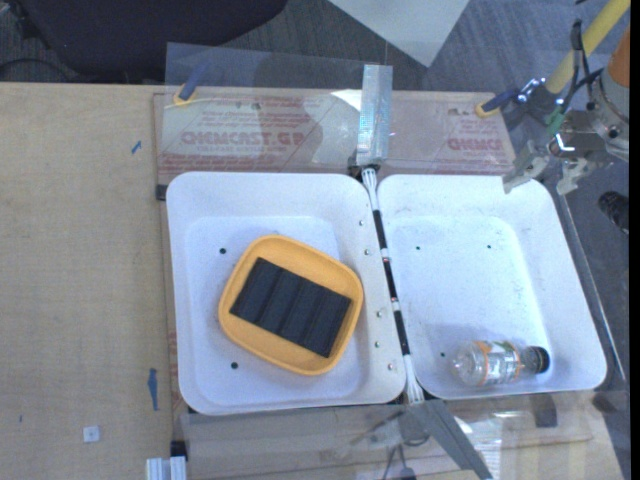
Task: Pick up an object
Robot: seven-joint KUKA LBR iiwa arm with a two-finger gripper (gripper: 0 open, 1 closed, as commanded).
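A clear plastic bottle [497, 361] with a black cap and an orange label lies on its side near the front edge of the right bin [560, 268]. A yellow tray [290, 304] with a black ribbed insert sits tilted in the middle of the left bin [195, 228]. My gripper [547, 175] hangs over the far right corner of the right bin, well away from the bottle. Its fingers stand open with nothing between them.
A low divider [385, 268] runs between the two bins. A clear plastic sheet and a metal bar [376, 118] lie behind the bins. Cables and a yellow rod [590, 38] crowd the space around the arm at the top right.
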